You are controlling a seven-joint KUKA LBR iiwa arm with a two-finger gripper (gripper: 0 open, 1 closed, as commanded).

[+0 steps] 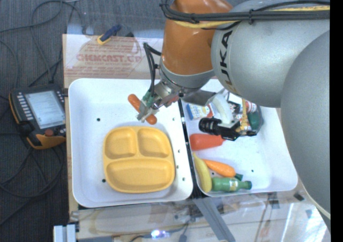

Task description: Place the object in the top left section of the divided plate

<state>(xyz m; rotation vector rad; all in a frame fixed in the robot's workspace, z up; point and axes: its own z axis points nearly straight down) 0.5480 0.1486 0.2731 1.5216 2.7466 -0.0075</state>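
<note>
The left bin (86, 128) holds a yellow divided plate (139, 159), beyond which the gripper (146, 108) clamps an orange carrot (137, 105), while the right bin (278, 176) holds toy foods.

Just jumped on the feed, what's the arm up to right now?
The arm's tool is over the left bin, above and just behind the yellow divided plate. A small orange carrot-like piece sits at its fingers, apparently gripped. It is not yet over the plate, whose sections hold nothing. The right bin holds more toy food and bottles.
</note>
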